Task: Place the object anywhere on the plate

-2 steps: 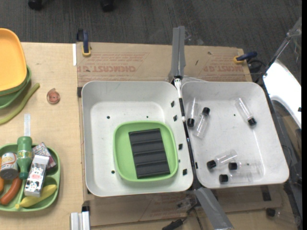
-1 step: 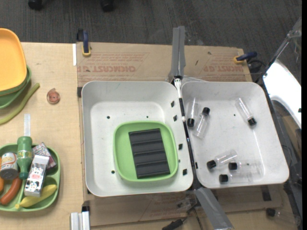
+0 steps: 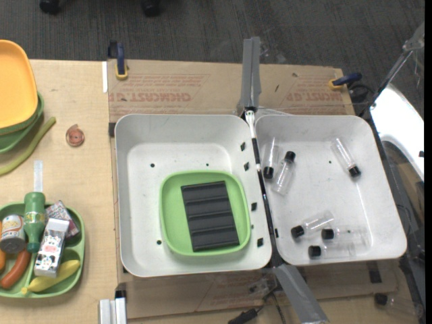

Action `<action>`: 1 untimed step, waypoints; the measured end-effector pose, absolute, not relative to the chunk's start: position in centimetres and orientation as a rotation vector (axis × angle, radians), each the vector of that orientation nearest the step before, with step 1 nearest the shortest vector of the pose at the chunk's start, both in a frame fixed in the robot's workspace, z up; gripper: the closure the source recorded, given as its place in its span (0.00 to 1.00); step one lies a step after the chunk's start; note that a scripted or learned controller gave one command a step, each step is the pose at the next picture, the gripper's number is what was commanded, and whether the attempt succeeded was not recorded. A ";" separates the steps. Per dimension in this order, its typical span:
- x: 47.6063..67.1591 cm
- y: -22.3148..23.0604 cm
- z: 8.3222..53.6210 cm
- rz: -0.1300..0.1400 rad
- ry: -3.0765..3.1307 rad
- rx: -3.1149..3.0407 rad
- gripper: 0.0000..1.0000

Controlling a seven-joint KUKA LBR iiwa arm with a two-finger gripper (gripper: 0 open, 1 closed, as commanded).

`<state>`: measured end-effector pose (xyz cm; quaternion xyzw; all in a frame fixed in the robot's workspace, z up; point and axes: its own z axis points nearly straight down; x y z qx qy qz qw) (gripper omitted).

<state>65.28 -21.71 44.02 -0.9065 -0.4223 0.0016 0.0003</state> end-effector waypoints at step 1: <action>65.0 -21.3 43.9 0.007 -1.219 -2.893 0.00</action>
